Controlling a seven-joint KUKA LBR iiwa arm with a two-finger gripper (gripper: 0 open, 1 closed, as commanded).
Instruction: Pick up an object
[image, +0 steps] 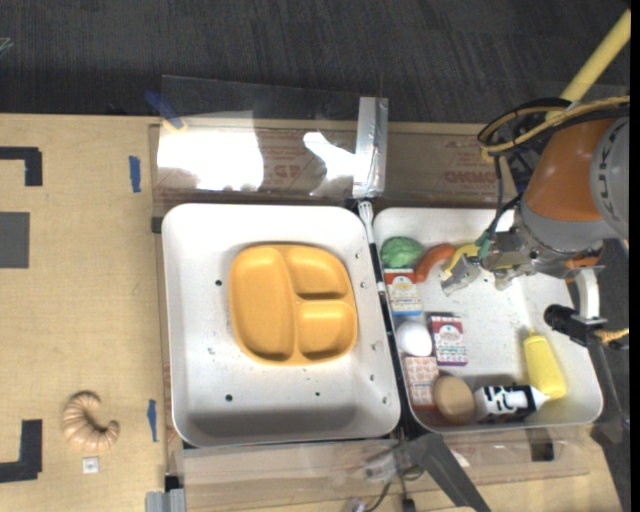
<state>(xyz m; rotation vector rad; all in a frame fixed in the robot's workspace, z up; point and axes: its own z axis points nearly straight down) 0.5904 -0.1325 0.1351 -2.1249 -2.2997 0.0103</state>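
The right bin (500, 320) holds several small objects. A green ball (401, 251) and an orange-red piece (434, 260) lie at its back left. Below them come a small carton (404, 295), a white egg (415, 340), a red and white box (448, 339) and a brown egg-shaped thing (453, 396). A black and white bottle (508, 399) and a yellow bottle (543, 365) lie at the front right. My gripper (472, 268) hangs low over the back of this bin, just right of the orange-red piece, with a bit of yellow showing at its tip.
The left bin (190, 300) carries a yellow divided plate (293, 302). A croissant-like toy (90, 420) lies on the bench at the far left. A clear panel and a metal post (371, 145) stand behind the bins. Cables (520, 120) loop above the arm.
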